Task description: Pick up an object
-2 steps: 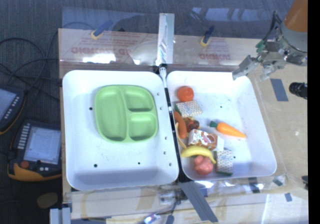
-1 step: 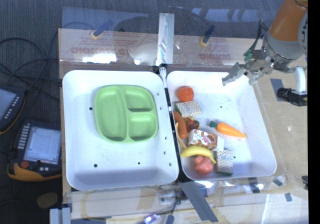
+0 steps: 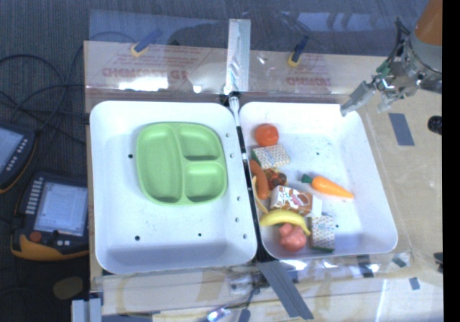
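The gripper (image 3: 365,95) hangs at two o'clock over the right bin's (image 3: 379,191) far corner, fingers spread, pinching and touching nothing. The carrot (image 3: 330,185) lies toward seven o'clock from the jaws, well apart, inside the right bin.
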Available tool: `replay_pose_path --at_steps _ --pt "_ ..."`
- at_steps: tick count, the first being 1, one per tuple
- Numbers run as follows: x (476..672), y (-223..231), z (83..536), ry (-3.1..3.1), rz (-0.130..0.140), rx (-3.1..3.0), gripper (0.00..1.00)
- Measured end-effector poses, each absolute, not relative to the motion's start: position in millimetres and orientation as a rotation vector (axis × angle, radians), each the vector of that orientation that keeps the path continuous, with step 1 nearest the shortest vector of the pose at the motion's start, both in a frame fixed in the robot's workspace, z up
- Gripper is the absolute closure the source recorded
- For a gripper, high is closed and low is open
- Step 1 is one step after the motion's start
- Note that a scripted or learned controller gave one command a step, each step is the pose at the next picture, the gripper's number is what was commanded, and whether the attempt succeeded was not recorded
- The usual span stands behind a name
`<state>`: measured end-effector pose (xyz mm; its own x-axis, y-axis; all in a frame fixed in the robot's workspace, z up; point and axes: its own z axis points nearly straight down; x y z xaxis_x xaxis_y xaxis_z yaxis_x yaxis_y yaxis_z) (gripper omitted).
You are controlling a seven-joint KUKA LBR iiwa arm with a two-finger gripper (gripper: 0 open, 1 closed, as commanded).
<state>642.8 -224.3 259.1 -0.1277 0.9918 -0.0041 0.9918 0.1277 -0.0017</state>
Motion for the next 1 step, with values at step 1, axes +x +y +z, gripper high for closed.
replay_pose_path --at_steps 1 --pt "581.6 -217.3 170.1 2.309 -0.005 2.133 0.00"
